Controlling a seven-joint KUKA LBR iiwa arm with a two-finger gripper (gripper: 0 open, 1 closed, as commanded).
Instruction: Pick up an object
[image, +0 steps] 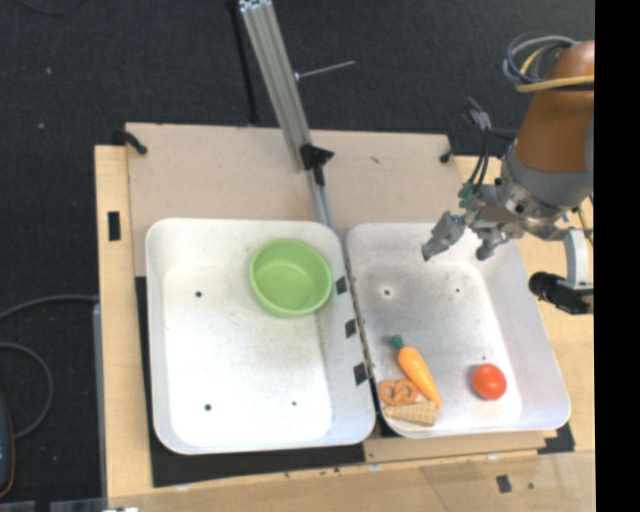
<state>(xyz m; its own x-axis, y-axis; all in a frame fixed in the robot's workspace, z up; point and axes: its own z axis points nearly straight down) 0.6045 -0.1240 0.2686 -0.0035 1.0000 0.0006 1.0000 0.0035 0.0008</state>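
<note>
The counter (115, 300) carries two white bins side by side. The left bin (200, 390) holds a green bowl (290, 277) near its upper edge. The right bin (450, 310) holds a carrot (417, 372), a red tomato (488, 381) and, at the lower rim, a pretzel (398, 392) touching a tan wafer (420, 412) whose details are hard to make out. The arm (555, 120) is cut off at the right. Its tool (462, 240) hangs over the right bin's upper edge, fingers spread apart with nothing between them, well apart from the carrot.
</note>
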